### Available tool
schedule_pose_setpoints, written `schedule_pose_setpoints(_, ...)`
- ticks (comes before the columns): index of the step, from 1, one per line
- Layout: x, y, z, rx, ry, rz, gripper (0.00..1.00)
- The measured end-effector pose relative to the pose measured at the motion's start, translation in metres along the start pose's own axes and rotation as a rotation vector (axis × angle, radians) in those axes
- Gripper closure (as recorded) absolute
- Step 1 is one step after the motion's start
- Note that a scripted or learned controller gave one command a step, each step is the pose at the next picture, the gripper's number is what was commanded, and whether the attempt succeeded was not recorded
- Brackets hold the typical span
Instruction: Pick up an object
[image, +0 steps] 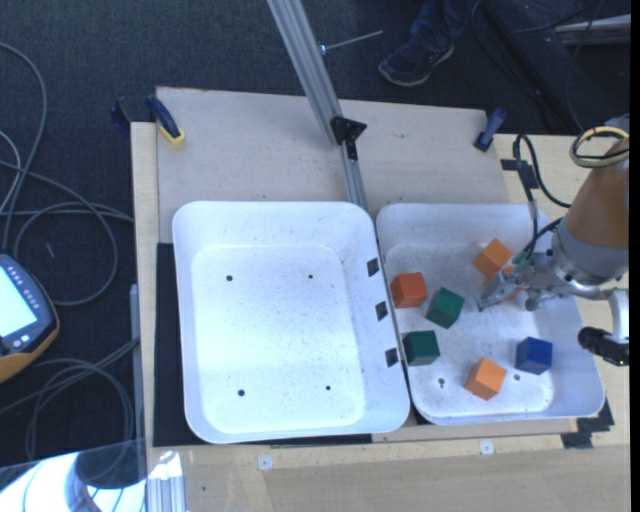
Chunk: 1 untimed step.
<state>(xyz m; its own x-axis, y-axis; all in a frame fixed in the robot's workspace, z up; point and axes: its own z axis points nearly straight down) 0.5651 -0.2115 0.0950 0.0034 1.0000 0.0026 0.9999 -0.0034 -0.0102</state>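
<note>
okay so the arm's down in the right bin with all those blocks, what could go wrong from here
The gripper sits between the upper orange cube and the dark green cube, so it may push one aside rather than catch it. The orange cube lies near the right white bin's back wall, where it could get pinned.

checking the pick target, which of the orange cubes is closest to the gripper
The orange cube at the right bin's far side, just beside the gripper. The other two sit farther off.
</note>
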Motion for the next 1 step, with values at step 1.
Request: schedule_pose_setpoints(1, 0.0012, 0.004, -0.016, -0.011, -0.002, -0.004, 1.0)
